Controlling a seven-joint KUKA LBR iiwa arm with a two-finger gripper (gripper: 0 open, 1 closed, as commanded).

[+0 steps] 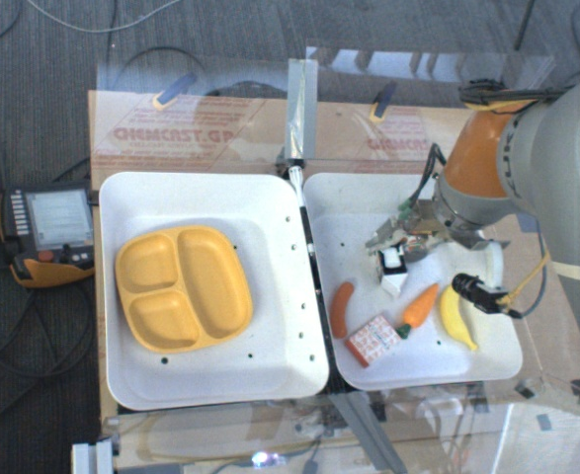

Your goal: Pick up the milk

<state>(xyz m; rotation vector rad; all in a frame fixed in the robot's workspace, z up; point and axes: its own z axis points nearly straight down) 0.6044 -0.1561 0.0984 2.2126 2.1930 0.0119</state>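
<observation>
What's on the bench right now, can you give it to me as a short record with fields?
left bin: holds a yellow tray with three compartments
right bin: holds the milk, sausage, box, carrot, banana
gripper: low in the right bin, right at the milk
grasp: cannot tell if the milk is held
carrot and banana: side by side, right of the milk
box: near edge, between sausage and carrot

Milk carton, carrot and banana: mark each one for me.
Milk carton (393, 270), camera view, on its white side below the gripper.
Carrot (421, 306), camera view, middle of the orange body.
Banana (455, 319), camera view, middle of the yellow peel.
</observation>
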